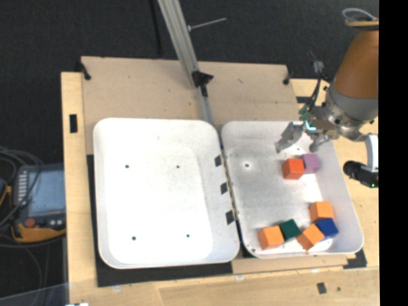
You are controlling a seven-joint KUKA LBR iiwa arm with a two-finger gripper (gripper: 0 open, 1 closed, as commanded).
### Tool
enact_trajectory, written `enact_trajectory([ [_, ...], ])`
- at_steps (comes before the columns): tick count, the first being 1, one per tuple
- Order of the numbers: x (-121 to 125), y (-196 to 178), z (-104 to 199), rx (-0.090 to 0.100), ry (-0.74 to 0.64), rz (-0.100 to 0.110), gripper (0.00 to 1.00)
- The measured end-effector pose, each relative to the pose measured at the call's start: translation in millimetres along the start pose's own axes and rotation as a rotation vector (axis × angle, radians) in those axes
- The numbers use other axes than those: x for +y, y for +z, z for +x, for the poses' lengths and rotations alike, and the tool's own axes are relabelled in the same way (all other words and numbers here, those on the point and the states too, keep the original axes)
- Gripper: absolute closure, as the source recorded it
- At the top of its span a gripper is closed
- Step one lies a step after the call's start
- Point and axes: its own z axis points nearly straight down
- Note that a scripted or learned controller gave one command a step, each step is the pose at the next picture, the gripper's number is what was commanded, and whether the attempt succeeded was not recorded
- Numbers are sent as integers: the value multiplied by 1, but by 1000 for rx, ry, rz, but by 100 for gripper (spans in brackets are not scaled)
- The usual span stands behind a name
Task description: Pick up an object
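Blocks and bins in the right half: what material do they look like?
Small coloured cubes, e.g. the orange-red one: probably painted wood or foam, matte, sharp-edged. Right shallow white bin: likely moulded plastic, judging by its rounded corners, with a scuffed, speckled floor.

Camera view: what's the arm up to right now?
The arm's hand is over the right bin, near its far edge, just above an orange block and a purple block that sit side by side. Nothing shows between its fingers. Five more blocks cluster at the bin's near right corner. The left bin holds no blocks.
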Motion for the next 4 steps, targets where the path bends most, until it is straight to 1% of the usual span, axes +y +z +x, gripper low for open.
enact_trajectory([
  [1, 1, -3, 0, 0, 0, -5, 0],
  [2, -2, 60, -1, -3, 5, 2, 0],
  [3, -3, 102, -2, -4, 8, 0, 0],
  [4, 4, 118, -3, -8, 5, -27, 0],
])
